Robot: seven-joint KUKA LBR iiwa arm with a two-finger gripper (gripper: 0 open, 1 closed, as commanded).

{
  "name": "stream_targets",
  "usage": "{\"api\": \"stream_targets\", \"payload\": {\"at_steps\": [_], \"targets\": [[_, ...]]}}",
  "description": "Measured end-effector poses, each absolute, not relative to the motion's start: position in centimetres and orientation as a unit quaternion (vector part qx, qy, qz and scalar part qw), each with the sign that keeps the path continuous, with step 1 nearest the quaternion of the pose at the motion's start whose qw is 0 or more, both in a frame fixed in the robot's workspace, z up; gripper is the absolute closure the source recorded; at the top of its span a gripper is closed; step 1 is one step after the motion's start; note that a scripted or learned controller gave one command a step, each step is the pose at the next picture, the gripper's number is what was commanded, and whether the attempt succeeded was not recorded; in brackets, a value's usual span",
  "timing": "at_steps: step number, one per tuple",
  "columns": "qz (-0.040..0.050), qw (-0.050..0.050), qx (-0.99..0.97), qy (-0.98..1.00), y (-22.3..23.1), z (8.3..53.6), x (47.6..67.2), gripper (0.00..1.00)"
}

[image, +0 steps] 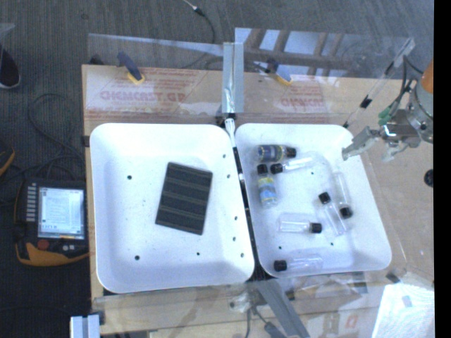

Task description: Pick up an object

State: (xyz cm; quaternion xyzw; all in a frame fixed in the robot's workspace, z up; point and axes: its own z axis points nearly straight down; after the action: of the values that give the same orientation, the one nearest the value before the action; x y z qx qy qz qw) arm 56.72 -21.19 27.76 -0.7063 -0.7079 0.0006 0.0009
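Observation:
The right bin (370, 252) holds several small clear vials with black caps. One with a yellowish label (275, 151) lies at the back, and one with a blue label (266, 189) lies just in front of it. Others lie near the middle (299, 225), to the right (340, 201) and by the front wall (298, 264). A dark ribbed rectangular block (184, 198) lies flat in the left bin (113, 259). My gripper (359, 145) hangs over the right bin's far right corner, up off the vials, with nothing seen in it.
A metal divider post (232, 79) stands behind the gap between the bins. Yellow clamps (131, 69) hold the cardboard-backed bench at the back. A handheld pendant (53, 217) lies on the floor to the left. Cables and thin rods (384, 83) trail near the wrist.

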Motion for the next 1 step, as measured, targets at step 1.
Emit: {"api": "stream_targets", "payload": {"at_steps": [1], "targets": [[0.0011,0.001,-0.682,-0.732,-20.81,15.93,60.33,0.00]]}}
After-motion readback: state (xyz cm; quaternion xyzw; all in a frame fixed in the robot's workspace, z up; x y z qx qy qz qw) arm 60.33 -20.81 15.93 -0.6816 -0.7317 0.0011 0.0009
